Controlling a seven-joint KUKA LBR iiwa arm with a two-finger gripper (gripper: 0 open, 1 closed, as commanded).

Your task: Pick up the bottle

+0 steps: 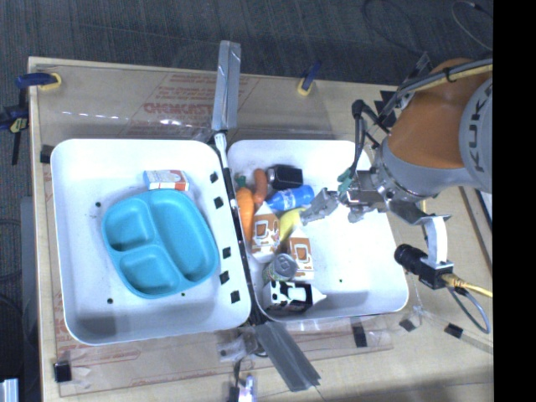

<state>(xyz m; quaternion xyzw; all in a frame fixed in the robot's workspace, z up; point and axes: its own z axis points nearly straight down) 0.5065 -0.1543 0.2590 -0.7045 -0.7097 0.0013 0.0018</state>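
A blue bottle (291, 199) lies on its side in the right bin (368, 266), near the middle divider, between a black object (286, 175) and a banana (289, 222). My gripper (337, 211) hangs over the right bin just right of the bottle's right end. It is open, its left finger (313, 211) is close to the bottle, and nothing sits between the fingers.
The right bin also holds two carrots (245, 208), small printed cartons (265, 231), a round metal can (285, 265) and a black-and-white item (290, 295). In the left bin (75, 224) lie a blue divided tray (159, 241) and a small box (166, 179).
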